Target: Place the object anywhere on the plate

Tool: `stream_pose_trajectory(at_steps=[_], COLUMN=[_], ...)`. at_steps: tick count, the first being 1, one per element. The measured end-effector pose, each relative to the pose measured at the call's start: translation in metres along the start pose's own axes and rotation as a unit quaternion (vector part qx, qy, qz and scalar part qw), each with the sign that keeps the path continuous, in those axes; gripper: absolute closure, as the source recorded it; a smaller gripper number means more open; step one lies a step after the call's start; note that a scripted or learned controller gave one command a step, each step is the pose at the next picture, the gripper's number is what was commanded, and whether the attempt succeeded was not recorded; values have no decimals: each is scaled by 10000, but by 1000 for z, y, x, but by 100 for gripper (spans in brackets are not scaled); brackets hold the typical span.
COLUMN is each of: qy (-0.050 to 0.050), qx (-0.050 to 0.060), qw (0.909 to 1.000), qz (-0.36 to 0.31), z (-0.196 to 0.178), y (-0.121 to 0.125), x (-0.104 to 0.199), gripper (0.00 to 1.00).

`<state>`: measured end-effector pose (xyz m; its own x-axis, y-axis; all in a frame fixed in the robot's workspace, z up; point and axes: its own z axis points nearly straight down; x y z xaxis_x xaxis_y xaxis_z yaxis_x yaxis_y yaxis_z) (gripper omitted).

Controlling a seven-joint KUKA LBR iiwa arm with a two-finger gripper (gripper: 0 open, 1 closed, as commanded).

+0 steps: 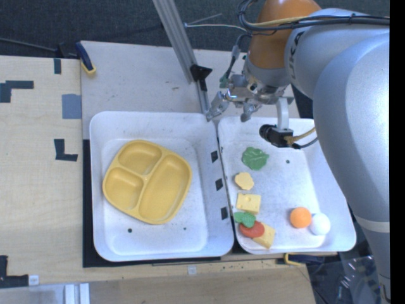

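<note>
Seen from above at a slant: a pale wooden worktop [38, 170] bearing two shallow white bins side by side. In the left bin [114, 246], a yellow plate [147, 180] with three compartments, bare of any food, lying slightly askew near the bin's middle. In the right bin [332, 233], a scatter of toy food: a green leafy piece [254, 158] toward the far end, a small yellow round piece [244, 181] just below it, a yellow block [249, 202] nearer still, then a red-and-green piece [248, 227] touching a yellow wedge [265, 236] at the near edge. To the right of these, an orange ball [300, 217] just beside a white ball [320, 223].

Reaching in from the right, a grey arm with an orange band, its end effector [231, 108] poised over the far rim where the two bins meet. Fingers spread apart, nothing between them. Well apart from every food piece, nearest to the green leafy piece.

Judged step: the approach before a pick, with nothing yet grasped and nothing on the plate. Which piece counts as the object: impossible to tell. Next move likely to call for travelling toward the viewer over the right bin, descending around one piece, closing on it, then lifting and carrying it leftward across the shared rim to the plate.
</note>
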<state>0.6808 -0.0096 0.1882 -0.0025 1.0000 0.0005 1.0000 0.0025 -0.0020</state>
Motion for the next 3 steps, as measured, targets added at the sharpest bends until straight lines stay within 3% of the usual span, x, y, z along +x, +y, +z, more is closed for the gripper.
stream_pose_trajectory(at_steps=[1,2,3], qy=[-15,-11,4], qx=[-4,-6,-3], qw=[10000,10000,10000], qz=[31,9,-20], z=[0,-3,-7], y=[0,0,0], x=[-59,-56,2], gripper=[0,0,0])
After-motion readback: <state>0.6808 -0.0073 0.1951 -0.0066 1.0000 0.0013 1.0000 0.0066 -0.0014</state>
